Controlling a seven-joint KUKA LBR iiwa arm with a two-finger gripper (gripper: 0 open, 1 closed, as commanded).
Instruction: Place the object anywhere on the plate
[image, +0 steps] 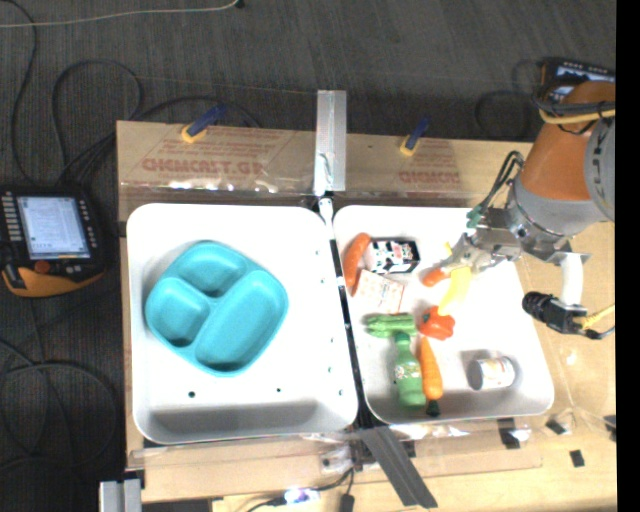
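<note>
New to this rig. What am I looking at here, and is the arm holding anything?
One fixed camera looks down at a slant on a bench with two shallow white bins. The grey and orange thing at the right is a robot arm; its pincer hangs over the right bin. The left bin holds a blue divided plate, the goal. The right bin holds toy food: a carrot, a green bottle, a small can, a milk carton. Orange and yellow pieces sit right at the pincer; whether they are gripped, I cannot tell.

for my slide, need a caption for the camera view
Gripper above the right bin's toys; blue plate in left bin.
</note>
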